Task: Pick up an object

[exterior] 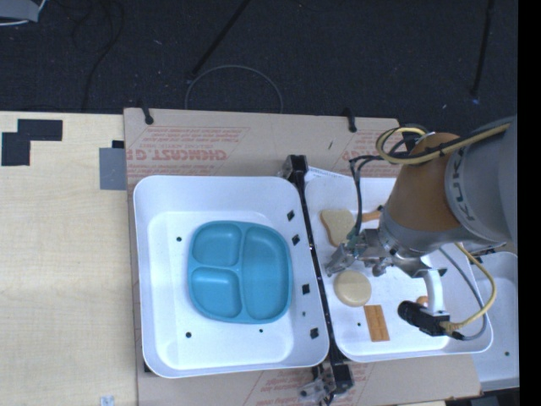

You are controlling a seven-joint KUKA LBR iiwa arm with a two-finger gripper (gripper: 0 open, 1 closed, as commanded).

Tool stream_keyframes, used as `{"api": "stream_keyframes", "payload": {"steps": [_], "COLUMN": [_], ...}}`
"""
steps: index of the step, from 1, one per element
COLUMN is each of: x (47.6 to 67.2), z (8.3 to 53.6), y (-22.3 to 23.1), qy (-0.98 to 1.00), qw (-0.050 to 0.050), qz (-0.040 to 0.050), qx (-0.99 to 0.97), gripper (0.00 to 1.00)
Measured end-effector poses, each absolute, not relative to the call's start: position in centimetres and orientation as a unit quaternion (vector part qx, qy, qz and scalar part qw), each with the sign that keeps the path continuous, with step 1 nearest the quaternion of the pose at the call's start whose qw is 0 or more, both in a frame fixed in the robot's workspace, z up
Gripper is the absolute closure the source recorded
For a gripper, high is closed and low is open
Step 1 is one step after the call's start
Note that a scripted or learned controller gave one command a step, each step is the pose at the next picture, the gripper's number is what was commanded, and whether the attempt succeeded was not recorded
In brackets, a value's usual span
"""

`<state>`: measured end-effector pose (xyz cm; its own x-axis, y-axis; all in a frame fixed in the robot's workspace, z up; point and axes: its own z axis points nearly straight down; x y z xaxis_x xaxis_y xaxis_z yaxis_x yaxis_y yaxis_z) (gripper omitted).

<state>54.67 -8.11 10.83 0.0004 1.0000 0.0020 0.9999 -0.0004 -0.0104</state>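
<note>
Bench (59, 252), far left: pale wood surface with black L-shaped marks (30, 138) and a grey patch (111, 167) near the top.

Cardboard sheet (211, 142), red print, lies under both bins; its edge shows above and below them.

Left bin (161, 201): white, shallow. Holds one item, a blue plate (238, 271) w/ three compartments, lying flat, approx. centre of the bin floor, clear of all walls.

Black strip (311, 260) runs top to bottom btwn the two bins.

Right bin (355, 337): three loose items, all in its left half.
- Tan flat piece (336, 223), rounded end, upper left of the bin, near the strip.
- Cream round disc (352, 289), mid-left, lying flat.
- Orange block (376, 323), small, oblong, just beside the disc on its lower right; contact btwn the two not discernible.

Gripper (342, 258): low over the right bin, btwn the tan piece and the disc, close to both. Nothing visibly held. Whether it is clenched or released is not readable from this angle. Contact w/ the disc: not discernible.

Arm (473, 184): grey, enters from the right, orange band (423, 197) above the wrist, covering the upper right part of the right bin.
</note>
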Motion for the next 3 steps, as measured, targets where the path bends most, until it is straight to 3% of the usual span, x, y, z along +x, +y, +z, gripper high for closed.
{"api": "stream_keyframes", "payload": {"steps": [1,3], "x": [54.8,54.2], "z": [12.2,21.3], "y": [-8.3,-9.4], "qy": [-0.704,-0.707], "qw": [0.003,0.000], "qz": [0.0017,-0.0003], "qx": [-0.710,-0.707], "gripper": [1.00,1.00]}}
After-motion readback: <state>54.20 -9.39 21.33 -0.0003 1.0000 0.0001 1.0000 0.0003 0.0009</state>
